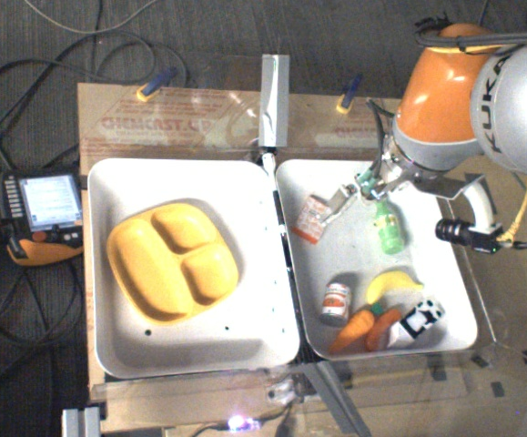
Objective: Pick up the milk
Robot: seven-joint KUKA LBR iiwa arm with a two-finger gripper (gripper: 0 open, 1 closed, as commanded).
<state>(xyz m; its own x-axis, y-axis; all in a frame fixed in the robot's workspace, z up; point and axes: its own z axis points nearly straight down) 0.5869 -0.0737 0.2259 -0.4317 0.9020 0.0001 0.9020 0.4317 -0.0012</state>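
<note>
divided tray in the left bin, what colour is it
Yellow; the divided tray shows plainly in the camera view, lying in the left bin.

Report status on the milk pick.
Hand over right bin, upper area. Milk carton at bin's lower right corner, untouched. Carrot and banana crowd it.

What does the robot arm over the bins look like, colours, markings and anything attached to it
The arm is bulky and rounded: a glossy orange section joined to light grey casing that carries dark KUKA lettering. A thin cable runs along its right side, and a black cylindrical fitting juts out below it. The gripper is a small metal assembly with teal-green parts and thin pale fingers.
</note>
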